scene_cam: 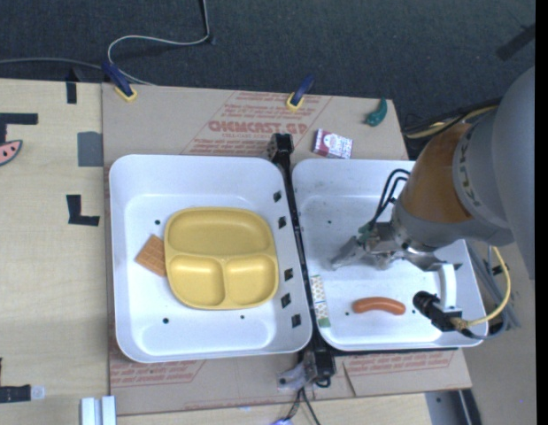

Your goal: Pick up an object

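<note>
1. Small orange-red sausage-shaped toy [378,306]: lies flat on the floor of the right white plastic bin [344,184], toward that bin's 6 o'clock, long axis running roughly 9 to 3.
2. Grey two-finger gripper [351,252]: low over the same bin near its centre, at about 11 o'clock from the sausage and apart from it. Nothing seen between the fingers.
3. Claw state: two grey prongs appear to splay toward 9 o'clock, but they blur against the bin floor, so I cannot tell whether it is spread or closed.
4. Left white plastic bin [132,326]: holds a yellow three-compartment plastic plate [222,257], with a tan flat cracker-like piece [152,255] poking out from under the plate's 9 o'clock edge.
5. Step, as I judge it: approach phase, no grasp yet.
6. Next move likely calls for shifting toward 5 o'clock, centring over the sausage, fingers straddling its short width, then descending.
</note>
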Motion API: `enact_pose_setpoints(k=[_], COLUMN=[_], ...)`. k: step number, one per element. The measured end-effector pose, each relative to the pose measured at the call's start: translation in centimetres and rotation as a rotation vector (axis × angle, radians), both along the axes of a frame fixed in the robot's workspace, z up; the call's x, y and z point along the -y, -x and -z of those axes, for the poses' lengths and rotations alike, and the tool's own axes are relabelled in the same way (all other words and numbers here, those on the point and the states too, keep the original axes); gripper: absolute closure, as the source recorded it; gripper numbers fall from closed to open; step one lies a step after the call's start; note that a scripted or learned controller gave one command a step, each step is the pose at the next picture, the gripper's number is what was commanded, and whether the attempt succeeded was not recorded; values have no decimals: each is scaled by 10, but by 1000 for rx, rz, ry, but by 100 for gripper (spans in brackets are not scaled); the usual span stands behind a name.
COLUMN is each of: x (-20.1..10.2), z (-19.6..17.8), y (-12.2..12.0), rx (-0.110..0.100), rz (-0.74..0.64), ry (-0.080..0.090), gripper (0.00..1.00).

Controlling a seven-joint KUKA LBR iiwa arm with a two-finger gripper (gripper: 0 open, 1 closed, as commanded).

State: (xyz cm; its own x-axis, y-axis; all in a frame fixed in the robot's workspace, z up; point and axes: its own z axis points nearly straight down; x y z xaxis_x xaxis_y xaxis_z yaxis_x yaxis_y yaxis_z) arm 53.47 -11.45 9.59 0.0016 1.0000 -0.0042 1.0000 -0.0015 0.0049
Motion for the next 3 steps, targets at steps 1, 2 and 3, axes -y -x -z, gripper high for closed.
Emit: enact_pose_setpoints(k=[1, 2, 3], x=[0, 0, -1], z=[-9, -9, -18], y=[0, 0, 0], rx=[-2, -2, -3], rz=[0, 0, 0], ry=[-1, -1, -3], gripper=[100, 0, 100])
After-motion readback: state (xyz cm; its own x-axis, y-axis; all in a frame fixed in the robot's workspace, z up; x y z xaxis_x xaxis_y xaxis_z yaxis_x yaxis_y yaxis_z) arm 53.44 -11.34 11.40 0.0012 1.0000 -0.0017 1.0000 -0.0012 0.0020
